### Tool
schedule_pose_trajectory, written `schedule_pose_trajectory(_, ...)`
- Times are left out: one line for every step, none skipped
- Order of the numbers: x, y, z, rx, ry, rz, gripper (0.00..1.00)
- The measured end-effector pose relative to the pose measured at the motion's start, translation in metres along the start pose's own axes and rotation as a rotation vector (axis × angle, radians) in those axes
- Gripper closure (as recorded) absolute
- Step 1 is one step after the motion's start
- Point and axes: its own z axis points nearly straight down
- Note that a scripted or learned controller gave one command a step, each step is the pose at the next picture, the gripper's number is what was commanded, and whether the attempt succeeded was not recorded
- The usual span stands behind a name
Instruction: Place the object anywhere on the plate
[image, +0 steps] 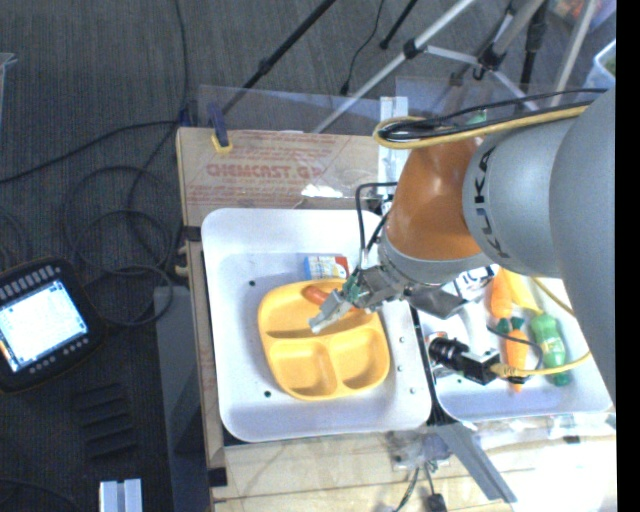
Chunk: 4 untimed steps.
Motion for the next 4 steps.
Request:
schedule_pose_trajectory(-0.049,-0.013,-0.014,0.000,-0.001,0.058,0.00)
schedule_pose_trajectory(-0.063,-0.015,-0.151,-0.002,-0.004,0.249,0.00)
schedule_pose_trajectory(-0.081,-0.052,-0.233,-0.002,-0.003,0.478,0.00)
schedule_pose_trajectory(-0.056,-0.050,-0.251,-0.003,-0.002,0.589,0.00)
